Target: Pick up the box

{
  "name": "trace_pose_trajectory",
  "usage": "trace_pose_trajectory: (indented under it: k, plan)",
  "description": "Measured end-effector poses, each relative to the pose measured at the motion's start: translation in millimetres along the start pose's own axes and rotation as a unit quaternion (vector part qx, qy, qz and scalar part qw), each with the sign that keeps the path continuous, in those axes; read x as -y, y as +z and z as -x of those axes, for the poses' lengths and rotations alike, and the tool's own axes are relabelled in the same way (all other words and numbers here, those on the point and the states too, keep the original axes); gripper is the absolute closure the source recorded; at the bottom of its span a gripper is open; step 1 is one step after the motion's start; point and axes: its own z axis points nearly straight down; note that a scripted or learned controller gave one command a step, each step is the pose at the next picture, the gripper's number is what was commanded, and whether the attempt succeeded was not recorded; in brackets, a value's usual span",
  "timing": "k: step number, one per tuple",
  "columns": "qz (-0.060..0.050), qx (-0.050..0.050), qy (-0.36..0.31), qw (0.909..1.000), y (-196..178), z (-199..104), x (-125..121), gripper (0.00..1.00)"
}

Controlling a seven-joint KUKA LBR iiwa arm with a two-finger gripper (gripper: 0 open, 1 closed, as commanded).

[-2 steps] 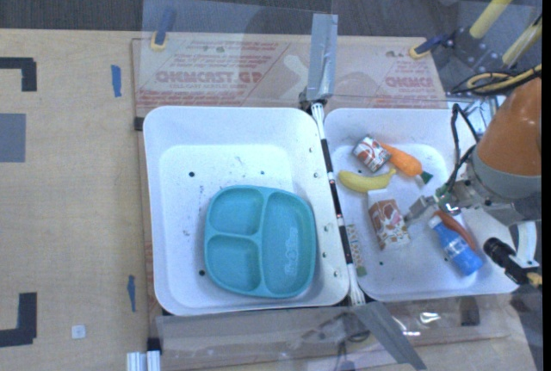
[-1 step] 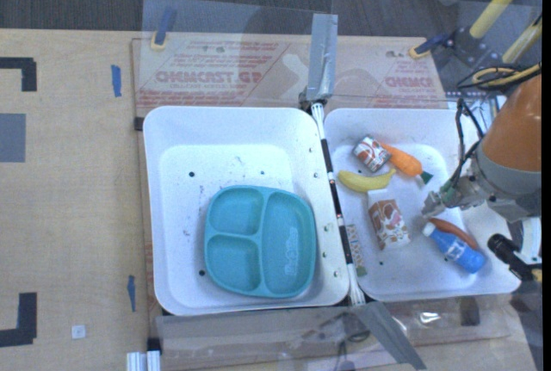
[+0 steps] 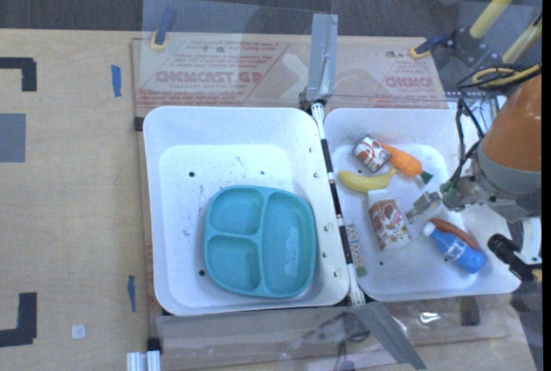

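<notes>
I count two white bins on the worktop [image 3: 69,188]: the left bin [image 3: 172,145] and the right bin [image 3: 344,124], touching along a shared middle edge. In the left bin I see one teal tray [image 3: 261,242] with three compartments, lying toward its near side.

In the right bin I count five things. One box [image 3: 388,223], brown and white, lies flat near the bin's middle, just right of the divider. One banana [image 3: 366,180] lies just beyond it. One can [image 3: 371,153] sits beyond the banana, with one carrot [image 3: 403,160] touching or nearly touching its right side. One blue bottle [image 3: 457,249] with a white cap lies toward the near right corner, with something red-orange just behind it that I cannot identify.

The jaws [image 3: 428,203] hang low over the right bin, just right of the box and apart from it. I cannot tell how far open they are, and I see nothing between them.
</notes>
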Motion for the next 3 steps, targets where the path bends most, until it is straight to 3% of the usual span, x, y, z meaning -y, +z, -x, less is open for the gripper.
trace_pose_trajectory:
  k: [1,2,3]
  plan:
    - [-0.006,-0.003,-0.019,0.9998,4,15,48,0.00]
    - [-0.001,-0.005,0.011,0.9999,11,38,-27,0.00]
    - [-0.003,-0.002,0.027,0.9996,11,16,11,0.00]
